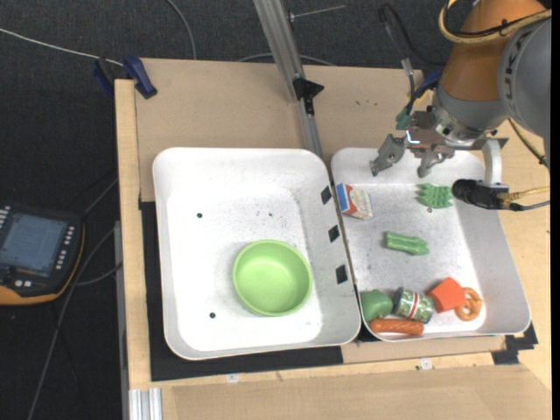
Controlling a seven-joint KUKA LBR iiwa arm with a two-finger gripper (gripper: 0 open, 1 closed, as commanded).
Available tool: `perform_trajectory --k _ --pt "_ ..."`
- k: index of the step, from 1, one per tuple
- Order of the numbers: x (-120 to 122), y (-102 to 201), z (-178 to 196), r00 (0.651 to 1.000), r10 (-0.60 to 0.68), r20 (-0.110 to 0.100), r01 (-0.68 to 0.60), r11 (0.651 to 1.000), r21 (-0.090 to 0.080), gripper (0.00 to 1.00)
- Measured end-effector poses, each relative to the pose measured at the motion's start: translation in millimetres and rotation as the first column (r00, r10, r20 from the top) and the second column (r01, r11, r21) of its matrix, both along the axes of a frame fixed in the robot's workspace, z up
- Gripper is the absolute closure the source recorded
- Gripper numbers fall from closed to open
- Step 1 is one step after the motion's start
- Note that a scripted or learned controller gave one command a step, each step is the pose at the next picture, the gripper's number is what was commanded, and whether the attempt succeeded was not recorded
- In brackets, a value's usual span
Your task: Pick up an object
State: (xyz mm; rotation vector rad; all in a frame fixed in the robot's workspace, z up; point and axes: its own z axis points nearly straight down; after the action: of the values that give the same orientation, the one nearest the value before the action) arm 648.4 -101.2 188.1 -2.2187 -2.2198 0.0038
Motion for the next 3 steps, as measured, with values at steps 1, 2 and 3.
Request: perform_trajectory --k 1,2,3 --pt "-6.6 -7.0 -57.6 1.0 -0.001 -0.001 0.001 1.0 0.0 0.0" --pt "-4.7 -6.5 -43.6 1.0 0.0 0.006 0.0 1.0 0.0 1.0" --pt "-5.2 -0.7 0.9 1.0 0.0 0.008 0.0 1.0 -0.001 1.0"
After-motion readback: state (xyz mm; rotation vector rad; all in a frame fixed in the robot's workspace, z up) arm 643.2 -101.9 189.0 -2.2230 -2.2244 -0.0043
